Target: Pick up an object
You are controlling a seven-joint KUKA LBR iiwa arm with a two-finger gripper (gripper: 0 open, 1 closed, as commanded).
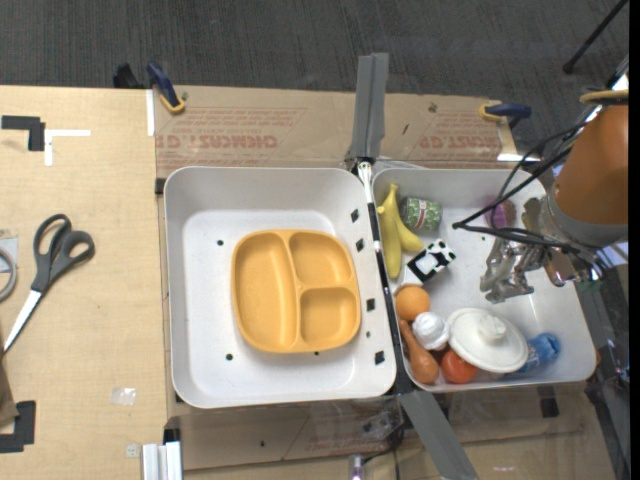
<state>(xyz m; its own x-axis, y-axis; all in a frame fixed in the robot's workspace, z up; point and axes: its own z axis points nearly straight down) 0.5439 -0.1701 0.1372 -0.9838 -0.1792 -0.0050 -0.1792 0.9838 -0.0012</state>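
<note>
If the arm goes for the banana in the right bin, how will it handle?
The banana looks curved and smooth, so it would probably pivot or slip in a two-finger pinch unless taken across its middle. It lies along the bin wall, likely leaving little room for a finger on that side. Pushed, it would probably slide rather than roll, possibly nudging the green can.

Red print on cardboard sheet [262,128] behind left bin, upside down, reads roughly "CHEMICAL GUYS"; same print on cardboard [455,140] behind right bin, partly legible. Green can [421,212] label too small to read.
</note>
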